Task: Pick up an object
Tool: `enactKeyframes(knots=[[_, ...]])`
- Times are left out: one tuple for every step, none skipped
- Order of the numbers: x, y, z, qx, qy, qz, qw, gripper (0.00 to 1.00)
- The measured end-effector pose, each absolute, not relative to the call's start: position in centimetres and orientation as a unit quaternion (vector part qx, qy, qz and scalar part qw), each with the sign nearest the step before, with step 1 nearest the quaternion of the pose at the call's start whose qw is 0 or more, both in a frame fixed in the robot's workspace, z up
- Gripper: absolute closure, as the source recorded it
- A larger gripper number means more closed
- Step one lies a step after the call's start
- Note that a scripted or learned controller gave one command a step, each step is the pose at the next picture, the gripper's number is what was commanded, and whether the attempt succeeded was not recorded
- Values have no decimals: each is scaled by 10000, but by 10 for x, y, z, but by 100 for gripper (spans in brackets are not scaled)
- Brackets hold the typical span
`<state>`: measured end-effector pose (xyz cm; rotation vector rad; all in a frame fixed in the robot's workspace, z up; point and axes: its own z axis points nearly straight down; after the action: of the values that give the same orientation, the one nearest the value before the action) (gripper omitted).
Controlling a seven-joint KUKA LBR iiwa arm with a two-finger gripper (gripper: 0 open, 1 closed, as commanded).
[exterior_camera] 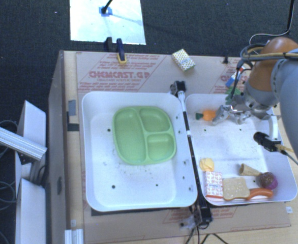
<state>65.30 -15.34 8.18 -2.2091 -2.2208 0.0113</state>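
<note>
At far left of the right bin, a small orange toy carrot lies just left of the hand. Hand state: cannot tell. Carrot likely light, rigid plastic, slippery; best pinched across its thicker orange middle.

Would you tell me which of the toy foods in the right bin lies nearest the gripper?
The small orange carrot, alone in the bin's far left corner, just left of the gripper. The other foods cluster along the near edge, well away from it.
</note>
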Motion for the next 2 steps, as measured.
enactKeyframes(knots=[[628,-102,83,-7050,-7092,-3,2,0],[661,-86,79,-7067,-7073,117,137,0]])
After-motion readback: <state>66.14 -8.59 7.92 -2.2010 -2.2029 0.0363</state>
